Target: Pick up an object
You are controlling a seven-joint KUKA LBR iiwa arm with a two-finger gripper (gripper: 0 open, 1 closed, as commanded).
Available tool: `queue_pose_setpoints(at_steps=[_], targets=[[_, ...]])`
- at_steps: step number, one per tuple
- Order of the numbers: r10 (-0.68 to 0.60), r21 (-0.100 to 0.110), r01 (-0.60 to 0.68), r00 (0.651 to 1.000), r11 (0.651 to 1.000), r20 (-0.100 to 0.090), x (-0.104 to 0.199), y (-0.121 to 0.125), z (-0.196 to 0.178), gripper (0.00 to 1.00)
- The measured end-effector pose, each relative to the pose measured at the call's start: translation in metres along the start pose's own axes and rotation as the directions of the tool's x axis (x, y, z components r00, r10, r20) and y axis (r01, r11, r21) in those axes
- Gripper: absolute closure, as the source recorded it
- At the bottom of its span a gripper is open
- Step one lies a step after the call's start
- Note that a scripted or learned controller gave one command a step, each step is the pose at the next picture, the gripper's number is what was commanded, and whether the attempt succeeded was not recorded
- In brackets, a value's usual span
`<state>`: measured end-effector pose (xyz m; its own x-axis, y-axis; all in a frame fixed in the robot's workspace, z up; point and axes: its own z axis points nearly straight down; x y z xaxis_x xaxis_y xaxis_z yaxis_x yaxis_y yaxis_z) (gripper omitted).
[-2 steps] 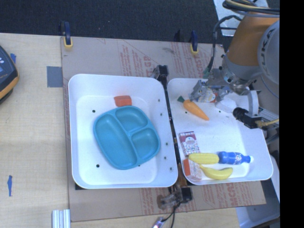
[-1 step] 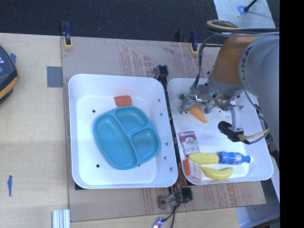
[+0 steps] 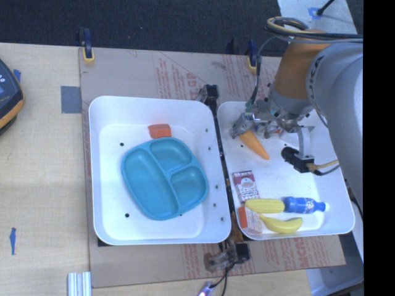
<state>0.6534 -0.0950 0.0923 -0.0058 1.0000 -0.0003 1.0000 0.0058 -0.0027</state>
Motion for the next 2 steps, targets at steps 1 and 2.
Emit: queue_pose_setpoints(at_steps=[1,2], targets=[[0.001,0.003,-0.001,1.0,1.0,0.0,-0.0013,-0.0053,0.0005,0.0],[0.0,-0.001,0.0,1.0,1.0,0.0,0.0009,0.0031,0.0,0.0]])
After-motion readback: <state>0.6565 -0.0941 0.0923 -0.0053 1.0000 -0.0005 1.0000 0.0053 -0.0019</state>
